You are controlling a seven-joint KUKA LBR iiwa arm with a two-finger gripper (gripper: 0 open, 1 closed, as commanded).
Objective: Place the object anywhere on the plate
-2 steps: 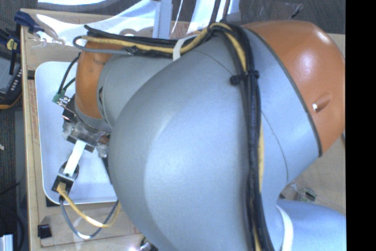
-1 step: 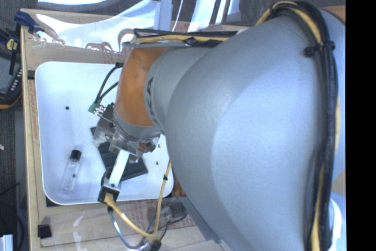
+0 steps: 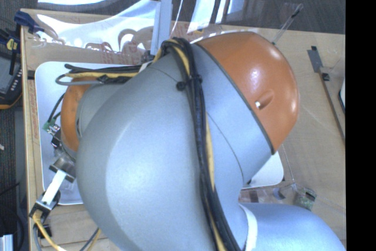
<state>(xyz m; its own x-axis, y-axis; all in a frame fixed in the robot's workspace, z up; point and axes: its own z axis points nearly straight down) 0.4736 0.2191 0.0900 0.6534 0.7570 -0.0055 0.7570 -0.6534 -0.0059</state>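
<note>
Rounded grey arm (image 3: 153, 161), glossy orange band (image 3: 258, 91)

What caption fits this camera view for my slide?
The grey arm with its orange band leans over the left white bin, hiding most of the bench.

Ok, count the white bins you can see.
1: part of a white bin shows at the left, beside the grey arm. The arm covers the middle of the bench, so another may be hidden.

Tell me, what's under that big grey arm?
The arm covers most of both bins. A strip of the left bin shows beside it. What lies in the bins beneath cannot be seen.
</note>
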